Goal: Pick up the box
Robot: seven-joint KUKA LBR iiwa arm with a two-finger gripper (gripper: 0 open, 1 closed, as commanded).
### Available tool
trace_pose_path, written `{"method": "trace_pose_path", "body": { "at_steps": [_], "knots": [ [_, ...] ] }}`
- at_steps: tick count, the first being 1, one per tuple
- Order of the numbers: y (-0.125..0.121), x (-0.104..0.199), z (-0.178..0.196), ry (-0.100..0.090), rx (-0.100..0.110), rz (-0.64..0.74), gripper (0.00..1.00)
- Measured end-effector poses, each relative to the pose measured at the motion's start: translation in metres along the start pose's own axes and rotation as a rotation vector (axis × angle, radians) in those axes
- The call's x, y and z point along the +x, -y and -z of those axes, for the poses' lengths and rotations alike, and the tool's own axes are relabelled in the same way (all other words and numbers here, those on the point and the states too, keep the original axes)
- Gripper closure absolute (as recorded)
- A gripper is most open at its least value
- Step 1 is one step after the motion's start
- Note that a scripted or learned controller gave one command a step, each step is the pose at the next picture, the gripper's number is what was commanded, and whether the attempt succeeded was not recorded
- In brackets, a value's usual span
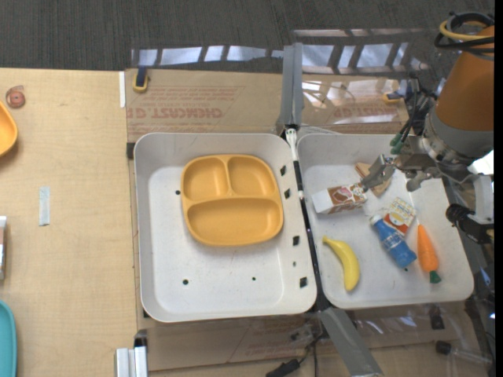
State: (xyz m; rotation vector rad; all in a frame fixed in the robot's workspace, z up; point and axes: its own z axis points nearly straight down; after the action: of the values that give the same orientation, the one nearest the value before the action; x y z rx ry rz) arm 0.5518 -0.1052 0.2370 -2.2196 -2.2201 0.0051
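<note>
In the right bin (464,285), everything can be placed from the box (339,199), which lies near the bin's middle, close to its left wall. The biggest thing here is the grey arm (465,93), up and to the right of the box. Its gripper (379,177) hangs just right of the box, right at the box's end, fingers spread a little with nothing between them. The box's long side runs left to right, tilted up toward the gripper. The banana (346,262) is below the box. The blue tube (394,242) and the carrot (427,251) are below and right.
</note>
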Motion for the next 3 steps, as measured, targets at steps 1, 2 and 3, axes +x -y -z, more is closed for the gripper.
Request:
{"method": "trace_pose_path", "body": {
  "at_steps": [1,2,3],
  "knots": [
    [-0.008,-0.054,-0.078,-0.001,-0.001,0.056,0.00],
    [-0.017,-0.094,-0.138,0.004,-0.018,0.122,0.00],
    [-0.018,-0.097,-0.127,0.011,-0.024,0.117,1.00]
  ]
}}
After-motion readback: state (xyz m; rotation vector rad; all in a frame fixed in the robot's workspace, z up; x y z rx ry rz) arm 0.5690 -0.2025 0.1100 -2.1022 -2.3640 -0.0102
